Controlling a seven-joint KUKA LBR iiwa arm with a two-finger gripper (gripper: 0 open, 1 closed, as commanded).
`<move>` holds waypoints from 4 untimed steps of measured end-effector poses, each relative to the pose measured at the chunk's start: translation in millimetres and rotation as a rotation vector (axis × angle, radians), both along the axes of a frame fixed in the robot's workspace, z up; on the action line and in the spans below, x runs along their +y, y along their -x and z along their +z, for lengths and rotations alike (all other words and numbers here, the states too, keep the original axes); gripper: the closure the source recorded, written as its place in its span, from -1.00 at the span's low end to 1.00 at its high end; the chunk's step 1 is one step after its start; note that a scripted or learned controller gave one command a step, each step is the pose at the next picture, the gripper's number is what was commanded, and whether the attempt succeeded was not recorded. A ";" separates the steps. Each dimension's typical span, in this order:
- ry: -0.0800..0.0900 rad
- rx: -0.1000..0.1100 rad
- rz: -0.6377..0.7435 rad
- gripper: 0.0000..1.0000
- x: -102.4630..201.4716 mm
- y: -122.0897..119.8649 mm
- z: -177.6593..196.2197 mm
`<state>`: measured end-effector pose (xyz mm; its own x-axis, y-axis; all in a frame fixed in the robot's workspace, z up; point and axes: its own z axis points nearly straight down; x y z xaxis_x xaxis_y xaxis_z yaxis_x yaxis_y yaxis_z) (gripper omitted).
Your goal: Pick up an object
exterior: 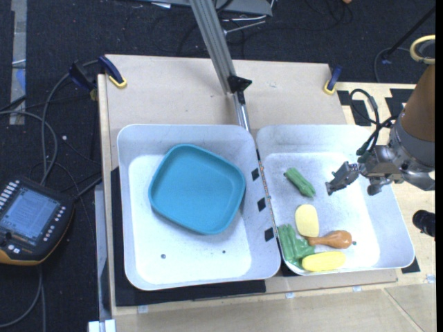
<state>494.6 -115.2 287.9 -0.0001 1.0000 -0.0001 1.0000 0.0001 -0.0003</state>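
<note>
Pale wood makes up the surface (180,88), which carries two shallow white bins side by side and has open board beyond their far rims. Well off to the picture-left of the end effector (339,180), the left bin (138,254) holds a big teal square plate (197,188), lying tilted with bare white floor along its near side. The right bin (387,247) lies directly beneath the end effector, and its floor is bare on the arm's side and toward the far rim, leaving room to move there. The grey arm (415,137) comes in from the picture's right edge, and the dark end effector hangs above the bin with nothing between its fingers; whether they are spread or closed cannot be told. Just picture-left of it lies a green pickle-like piece (299,181), its long axis running diagonally from far-left to near-right. Nearer the camera and lower-left of the end effector sit a pale yellow rounded piece (306,220), a brown drumstick (332,239) pointing its thin end picture-left, a yellow oblong (323,261) lying crosswise by the near rim, and a green leafy piece (291,244) against the inner wall. No writing can be read.
</note>
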 end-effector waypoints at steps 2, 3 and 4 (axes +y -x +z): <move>-0.001 0.004 0.000 -1.00 5.6 -5.2 -87.4; -0.001 0.004 0.000 -1.00 2.7 -12.9 -136.1; 0.000 0.000 0.000 1.00 2.6 -14.1 -124.0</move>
